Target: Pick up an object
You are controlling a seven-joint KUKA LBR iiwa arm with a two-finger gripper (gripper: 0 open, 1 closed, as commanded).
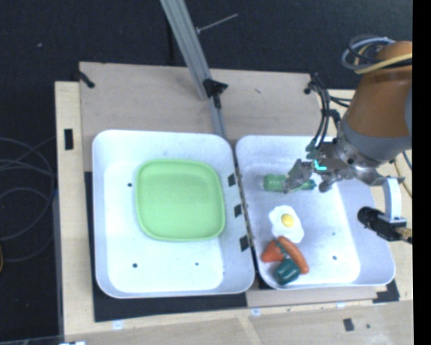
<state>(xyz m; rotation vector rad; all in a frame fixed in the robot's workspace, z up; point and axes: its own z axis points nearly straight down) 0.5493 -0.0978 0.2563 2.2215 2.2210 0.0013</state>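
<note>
Dark floor surrounds a pale wooden bench (151, 92) that carries two shallow white bins set side by side, their inner walls touching along the middle. Loose cables trail over the floor at the left edge, and a grey metal pole (187, 38) slants down from the top toward the seam between the bins.

Within the left bin (111, 264) lies a light green square plate (179, 198) with rounded corners, flat and roughly centred, apart from every wall.

Over in the right bin (359, 261) there are several toy foods. A small green object (276, 184) sits in the upper part, near the dividing wall. Below it, well apart from it, rests a fried egg (286, 220), white with a yellow yolk. Just beneath the egg, near the bin's lower left corner, an orange-red carrot-like piece (281, 250) lies touching a dark green piece (287, 270).

Reaching in from the right, the grey arm with its orange band (381, 85) hangs above the right bin. Its gripper (302, 182) sits low at the upper part of that bin, right beside the small green object. Whether the fingers are released or clenched, or grasp the green object, I cannot tell from this angle, since the dark gripper parts overlap the object's right end
</note>
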